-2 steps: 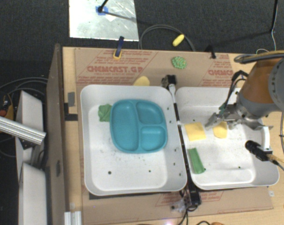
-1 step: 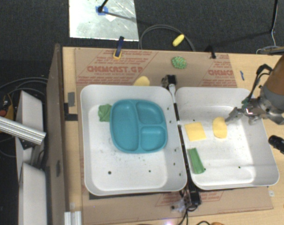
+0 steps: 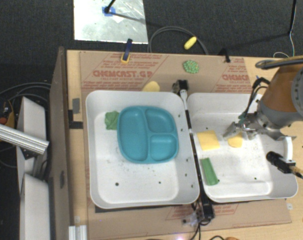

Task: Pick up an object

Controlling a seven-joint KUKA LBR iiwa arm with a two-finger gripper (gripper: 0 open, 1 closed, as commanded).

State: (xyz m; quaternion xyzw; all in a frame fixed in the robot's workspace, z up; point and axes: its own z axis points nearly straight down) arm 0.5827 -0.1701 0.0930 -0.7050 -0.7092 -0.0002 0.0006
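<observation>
In the right bin [image 3: 251, 189] lie a pale yellow square block [image 3: 208, 140], a small round yellow piece [image 3: 235, 142] and a green stick [image 3: 209, 171]. My gripper [image 3: 237, 133] reaches in from the right and hangs low over the bin, just above the small round yellow piece. Its fingers look spread, with one metal fingertip [image 3: 228, 132] pointing left toward the yellow block. Nothing is between them. The left bin [image 3: 106, 184] bears a blue divided plate [image 3: 147, 134] with a green scrap [image 3: 111, 119] at its left rim.
A black divider [image 3: 189, 134] runs between the bins. A black fitting [image 3: 278, 161] on the arm sits over the right bin's right side. On the cardboard behind the bins lie a yellow lump [image 3: 151, 87], a green knobbly ball [image 3: 191, 66] and a yellow piece [image 3: 190, 43].
</observation>
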